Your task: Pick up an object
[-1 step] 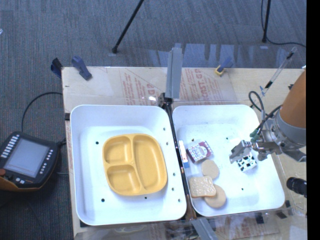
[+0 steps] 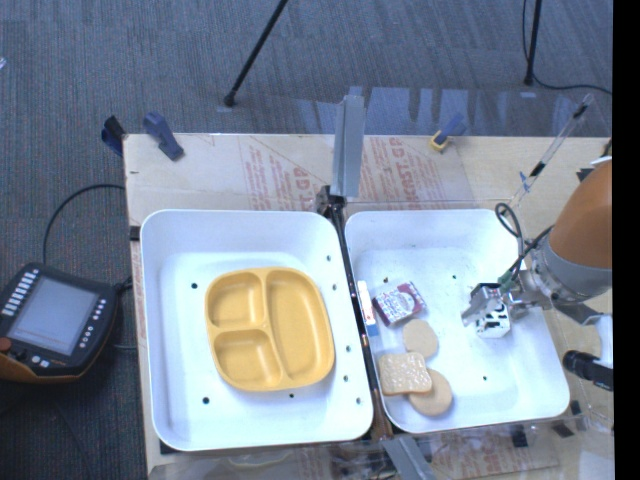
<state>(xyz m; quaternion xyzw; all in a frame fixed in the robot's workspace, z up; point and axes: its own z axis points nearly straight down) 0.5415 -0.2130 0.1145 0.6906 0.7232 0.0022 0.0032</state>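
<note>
I see the gripper [image 2: 491, 313] low over the right bin [image 2: 520, 388], at the frame's right; I cannot tell how it stands or whether it has anything. Left of it lie a small packet [image 2: 399, 302], a toast slice [image 2: 404, 373] and two round biscuits [image 2: 421, 338]. A yellow tray [image 2: 268, 327] sits in the left bin [image 2: 165, 368].

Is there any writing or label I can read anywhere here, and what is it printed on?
Red print on the brown cardboard sheet behind the white bins: upside down and too blurred to read.
Small red-and-white packet in the right-hand white bin: a printed label, too small to read.
Grey handheld control pad's screen on the floor: no legible text.
Yellow three-compartment plastic tray: no writing.
</note>
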